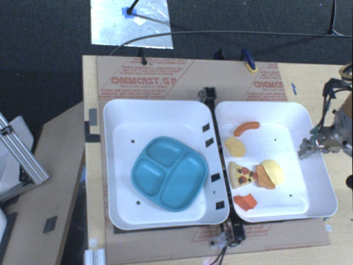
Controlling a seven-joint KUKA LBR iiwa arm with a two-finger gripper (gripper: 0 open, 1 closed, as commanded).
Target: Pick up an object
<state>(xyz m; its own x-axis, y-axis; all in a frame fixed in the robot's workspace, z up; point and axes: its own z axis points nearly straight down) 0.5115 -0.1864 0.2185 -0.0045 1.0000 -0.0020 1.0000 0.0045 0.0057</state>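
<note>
Hovering at the right edge of the frame, the gripper (pixel 310 147) sits over the right bin's (pixel 317 173) rim; whether it is open cannot be told. In that bin lie a sausage (pixel 246 128), chip (pixel 235 146), pizza slice (pixel 241 175), burger (pixel 269 174) and red piece (pixel 245 201). The left bin (pixel 118 148) holds a blue plate (pixel 169 173).

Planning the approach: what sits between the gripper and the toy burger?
In the camera view, just bare white floor and the right bin's wall separate the gripper from the toy burger.
</note>
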